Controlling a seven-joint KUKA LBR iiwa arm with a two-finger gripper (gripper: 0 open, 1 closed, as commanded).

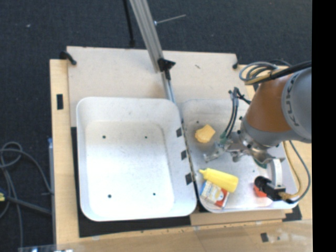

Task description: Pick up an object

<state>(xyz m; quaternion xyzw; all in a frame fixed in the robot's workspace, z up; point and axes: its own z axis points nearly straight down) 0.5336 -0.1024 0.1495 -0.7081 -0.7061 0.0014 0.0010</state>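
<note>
The right bin holds a pale yellow block near its left wall. A yellow bottle lies towards the front, and a small red and white packet sits just in front of it. My gripper hangs low over the bin floor between the yellow block and the bottle. It is open, with nothing between its fingers. A small red-orange object shows at the bin's front right, partly hidden by the arm.
The left bin stands beside the right one on the wooden bench. A slanted metal pole rises from behind the bins. The grey and orange arm covers the right bin's back right part.
</note>
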